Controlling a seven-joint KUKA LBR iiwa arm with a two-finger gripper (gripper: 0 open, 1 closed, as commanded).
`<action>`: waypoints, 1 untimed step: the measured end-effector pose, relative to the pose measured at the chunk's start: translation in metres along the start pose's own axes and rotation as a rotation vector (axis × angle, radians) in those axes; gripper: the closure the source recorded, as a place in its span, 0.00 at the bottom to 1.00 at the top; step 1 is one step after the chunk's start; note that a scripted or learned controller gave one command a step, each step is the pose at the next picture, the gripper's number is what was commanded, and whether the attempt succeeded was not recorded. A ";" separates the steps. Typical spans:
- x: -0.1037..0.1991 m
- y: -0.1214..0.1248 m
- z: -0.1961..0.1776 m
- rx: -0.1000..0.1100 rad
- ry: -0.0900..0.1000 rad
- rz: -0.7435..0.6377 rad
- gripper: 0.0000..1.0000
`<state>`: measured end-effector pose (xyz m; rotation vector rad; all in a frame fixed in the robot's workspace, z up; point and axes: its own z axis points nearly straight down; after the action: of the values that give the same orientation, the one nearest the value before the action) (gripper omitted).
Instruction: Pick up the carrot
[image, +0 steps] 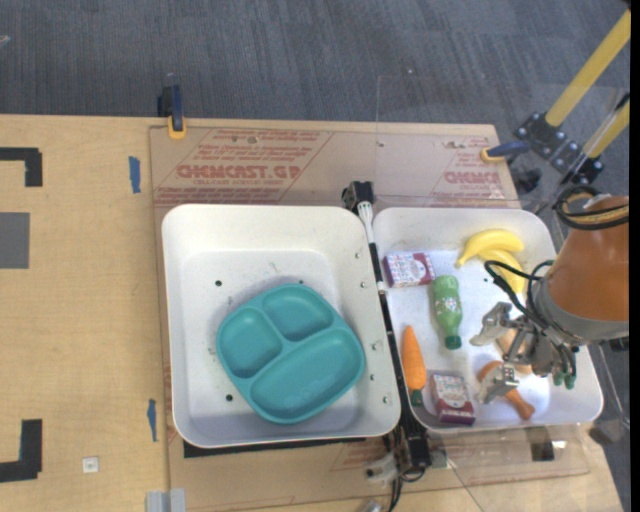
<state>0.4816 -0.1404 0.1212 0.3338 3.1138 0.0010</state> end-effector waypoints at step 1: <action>-0.042 -0.036 0.010 0.002 0.001 -0.041 0.00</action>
<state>0.5153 -0.1841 0.1112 0.2695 3.1212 -0.0021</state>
